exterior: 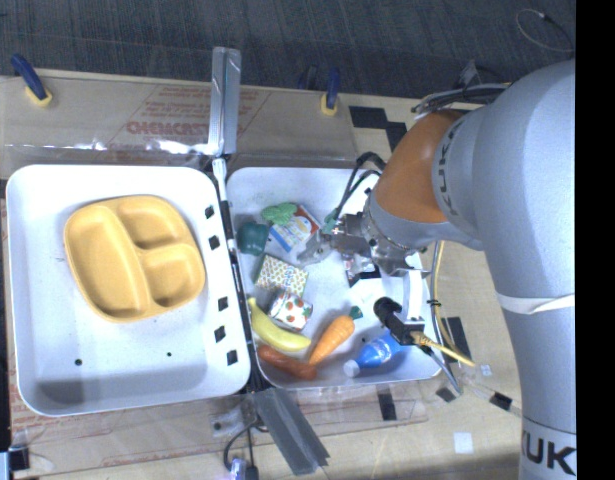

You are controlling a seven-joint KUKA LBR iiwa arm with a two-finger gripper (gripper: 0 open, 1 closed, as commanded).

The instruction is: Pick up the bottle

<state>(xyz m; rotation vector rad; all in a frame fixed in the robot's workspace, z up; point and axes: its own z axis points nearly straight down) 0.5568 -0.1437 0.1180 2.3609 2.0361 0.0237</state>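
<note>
The bottle (379,353) is small and blue with a white cap. It lies on its side in the front right corner of the right bin (317,180), just right of a carrot (330,337). My gripper (325,247) hangs over the middle of that bin, beside a white and blue carton (290,236). It is well behind the bottle and to its left, and nothing shows in its grasp.
Around the gripper in the right bin lie a green item (280,212), a teal cup (252,238), a checkered box (283,276), a small can (290,311) and a banana (277,334). The left bin (47,368) holds a yellow divided plate (135,256).
</note>
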